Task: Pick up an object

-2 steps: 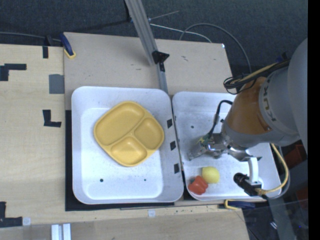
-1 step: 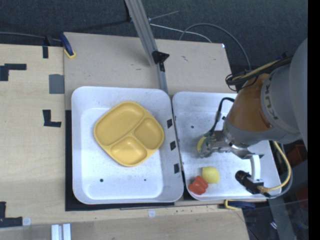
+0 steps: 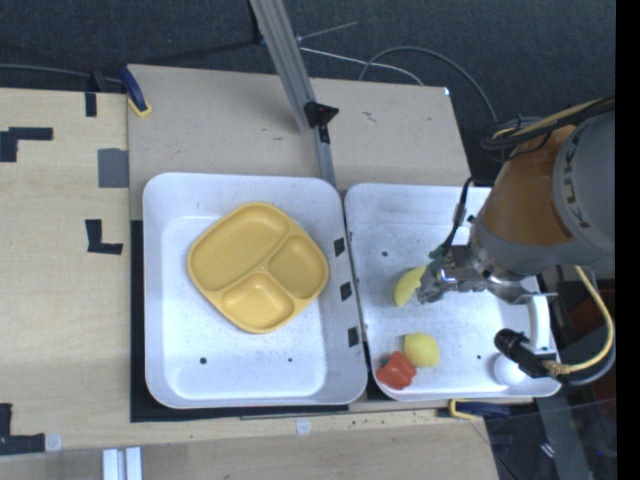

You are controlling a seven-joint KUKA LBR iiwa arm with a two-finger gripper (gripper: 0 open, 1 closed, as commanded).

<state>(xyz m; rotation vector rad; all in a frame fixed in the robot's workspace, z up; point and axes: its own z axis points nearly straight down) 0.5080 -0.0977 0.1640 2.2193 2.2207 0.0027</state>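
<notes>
— Pale wood is seen across the worktop (image 3: pixel 60 268), with dark carpet beyond its far edge. What is counted on it?

— Two white bins are counted, set side by side: the left bin (image 3: pixel 170 368) and the right bin (image 3: pixel 385 213). One yellow divided plate (image 3: pixel 258 266) with three compartments is held in the left bin.

— And in the right bin?

— Three small things are counted. One yellow-green fruit (image 3: pixel 406 288) is found near the middle, one yellow lemon (image 3: pixel 423 349) near the front wall, and one red fruit (image 3: pixel 397 371) just beside the lemon, at the front left corner.

— Where is the pincer placed?

— The pincer (image 3: pixel 432 286) is seen low over the right bin, right beside the yellow-green fruit; contact cannot be judged. Whether it is apart or together cannot be told.

— What stands around it?

— One grey metal pole (image 3: pixel 285 48) is slanted in from the top, ending near the bins' shared wall. Cables are looped behind the arm (image 3: pixel 540 218).
</notes>
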